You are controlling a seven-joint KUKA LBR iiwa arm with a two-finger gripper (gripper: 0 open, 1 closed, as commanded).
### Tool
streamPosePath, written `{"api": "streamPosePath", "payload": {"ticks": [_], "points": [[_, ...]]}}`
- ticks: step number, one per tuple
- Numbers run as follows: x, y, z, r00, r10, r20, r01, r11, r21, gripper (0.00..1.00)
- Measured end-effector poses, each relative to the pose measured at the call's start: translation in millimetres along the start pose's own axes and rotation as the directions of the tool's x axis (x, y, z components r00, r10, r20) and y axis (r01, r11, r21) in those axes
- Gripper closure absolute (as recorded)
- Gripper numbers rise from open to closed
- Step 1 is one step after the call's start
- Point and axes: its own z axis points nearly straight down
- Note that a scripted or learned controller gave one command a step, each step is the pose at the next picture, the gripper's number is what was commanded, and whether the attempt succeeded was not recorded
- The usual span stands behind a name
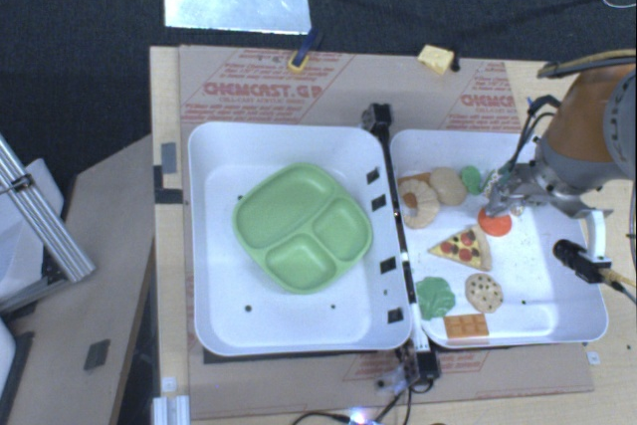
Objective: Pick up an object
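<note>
Tomato (497, 223) (one), seemingly under gripper (501, 201); seven foods.

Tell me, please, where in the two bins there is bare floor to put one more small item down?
In the left bin, bare floor rings the green divided plate, widest along its near and left walls. In the right bin, bare floor lies between the pizza slice and the right wall. It is crowded near the divider: bread, cookie, green leaf, cracker.

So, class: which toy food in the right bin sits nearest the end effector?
The round red-orange tomato, right beneath the end effector; the others lie farther left or below.
</note>
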Motion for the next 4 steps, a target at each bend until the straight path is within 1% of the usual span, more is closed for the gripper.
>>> {"api": "streamPosePath", "payload": {"ticks": [1, 2, 3, 4], "points": [[0.0, -7.5, -52.6, 1.0, 0.002, -0.003, -0.002, 1.0, 0.005, 1.0], [-0.7, -10.9, -115.5, 1.0, -0.002, -0.002, 0.002, 1.0, 0.003, 1.0], [-0.9, -9.7, -126.1, 1.0, -0.002, -0.004, 0.002, 1.0, 0.008, 1.0], [55.2, 0.3, -135.4, 1.0, -0.008, -0.006, 0.008, 1.0, 0.008, 1.0]]}}
